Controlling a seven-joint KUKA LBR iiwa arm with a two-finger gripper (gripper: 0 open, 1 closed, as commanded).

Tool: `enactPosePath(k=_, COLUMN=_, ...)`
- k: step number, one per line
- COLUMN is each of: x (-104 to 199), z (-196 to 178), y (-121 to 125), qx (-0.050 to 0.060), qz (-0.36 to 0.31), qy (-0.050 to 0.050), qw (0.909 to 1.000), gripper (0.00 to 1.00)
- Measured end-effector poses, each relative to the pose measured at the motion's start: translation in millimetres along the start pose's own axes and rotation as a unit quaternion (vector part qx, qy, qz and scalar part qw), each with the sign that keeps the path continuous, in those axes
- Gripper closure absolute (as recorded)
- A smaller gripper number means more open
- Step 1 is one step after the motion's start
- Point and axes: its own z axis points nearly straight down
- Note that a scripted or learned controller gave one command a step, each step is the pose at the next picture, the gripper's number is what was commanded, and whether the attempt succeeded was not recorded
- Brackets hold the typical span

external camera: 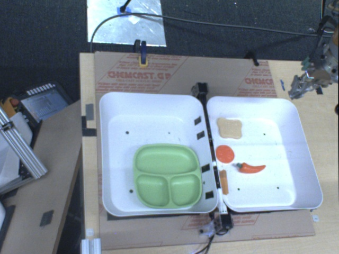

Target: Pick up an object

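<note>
1. Gripper (303, 87) hanging off the right bin's (296, 142) far right corner, touching nothing; grip state impossible to tell.
2. Chili pepper (251, 168) lying inside that bin, near the orange disc (225, 154).

"CHEMCAST GP" — red print, twice — on the brown board (159, 70)

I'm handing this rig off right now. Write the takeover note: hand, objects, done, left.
Hand: up at the far right edge, outside the bins, with nothing seen in it; open or shut can't be told.
Right bin: tan bread slice, round orange-red piece, red chili pepper and a small orange stick against the left wall.
Left bin: green divided plate.
Done: nothing picked yet.
Left: reach down into a bin, grasp one object and lift it.
</note>
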Motion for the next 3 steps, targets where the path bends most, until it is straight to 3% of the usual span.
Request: enactPosePath(k=3, x=159, z=7, y=-11, qx=0.002, qz=-0.003, qy=0.002, qw=1.0000, gripper=1.00)
